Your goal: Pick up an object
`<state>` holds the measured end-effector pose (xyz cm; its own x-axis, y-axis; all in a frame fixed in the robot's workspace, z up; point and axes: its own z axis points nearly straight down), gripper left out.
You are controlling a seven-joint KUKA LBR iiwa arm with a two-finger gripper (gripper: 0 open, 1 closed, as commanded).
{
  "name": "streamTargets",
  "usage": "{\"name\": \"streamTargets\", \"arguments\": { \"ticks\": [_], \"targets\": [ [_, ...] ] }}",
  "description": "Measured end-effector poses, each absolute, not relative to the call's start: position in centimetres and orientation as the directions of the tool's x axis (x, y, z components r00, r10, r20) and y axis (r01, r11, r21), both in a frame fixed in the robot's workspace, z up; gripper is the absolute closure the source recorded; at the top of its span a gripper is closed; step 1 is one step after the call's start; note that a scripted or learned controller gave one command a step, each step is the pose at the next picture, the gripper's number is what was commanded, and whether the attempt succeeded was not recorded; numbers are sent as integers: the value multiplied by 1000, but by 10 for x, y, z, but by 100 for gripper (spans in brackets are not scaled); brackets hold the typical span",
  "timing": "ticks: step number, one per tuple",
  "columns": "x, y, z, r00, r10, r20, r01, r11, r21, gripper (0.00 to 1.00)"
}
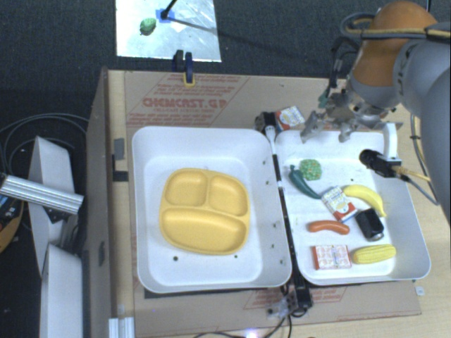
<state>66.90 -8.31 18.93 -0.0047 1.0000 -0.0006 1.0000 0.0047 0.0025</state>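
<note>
1. Okay, camera view: I see the gripper (328,126) hovering over the far rim of the right bin (416,255), fingers spread apart, nothing between them.
2. Right bin holds a broccoli (309,167) beside a green pepper (302,182), a banana (368,197), a sausage (328,226), a corn cob (373,253), a black can (369,224) and two small red-and-white boxes.
3. Left bin (151,266) holds a yellow divided tray (206,210).

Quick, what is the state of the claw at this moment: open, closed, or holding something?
Claw: open, holding nothing, above the far edge of the right bin.
</note>
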Motion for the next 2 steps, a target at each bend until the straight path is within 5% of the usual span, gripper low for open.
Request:
{"name": "streamTargets", "arguments": {
  "ticks": [1, 2],
  "targets": [
    [610, -87, 84, -1, 1000, 0, 1000, 1, 1, 0],
    [611, -87, 95, -2, 1000, 0, 1000, 2, 4, 100]
  ]
}}
